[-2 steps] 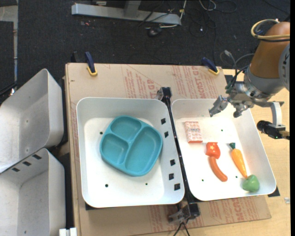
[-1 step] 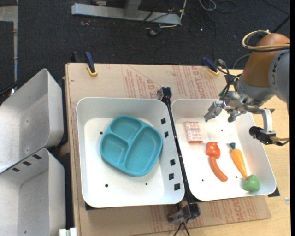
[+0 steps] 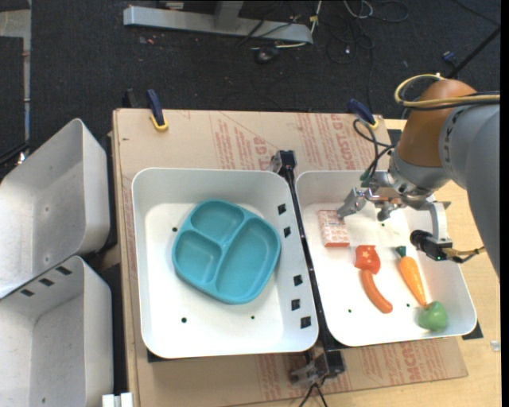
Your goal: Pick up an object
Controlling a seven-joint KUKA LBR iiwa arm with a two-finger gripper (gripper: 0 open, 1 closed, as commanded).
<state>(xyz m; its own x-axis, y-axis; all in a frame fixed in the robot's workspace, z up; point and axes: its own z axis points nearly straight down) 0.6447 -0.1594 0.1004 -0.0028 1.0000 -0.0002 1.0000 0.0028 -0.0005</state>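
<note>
Just left of tool (image 3: 367, 203): pink packet (image 3: 333, 228).

- Teal divided plate (image 3: 227, 250)
- White bins (image 3: 151, 262)
- Pink-and-white patterned packet (image 3: 333, 227), possibly printed
- Red-orange pepper (image 3: 371, 277)
- Orange carrot (image 3: 412, 278)
- Green ball (image 3: 433, 317)

dark carpeted floor (image 3: 71, 56) with loose cables (image 3: 374, 12) and a grey metal stand base (image 3: 215, 22) at top. cardboard-covered tabletop (image 3: 231, 131), clamps (image 3: 157, 109) at its back edge. spare white bins (image 3: 48, 199) stacked left.
</note>
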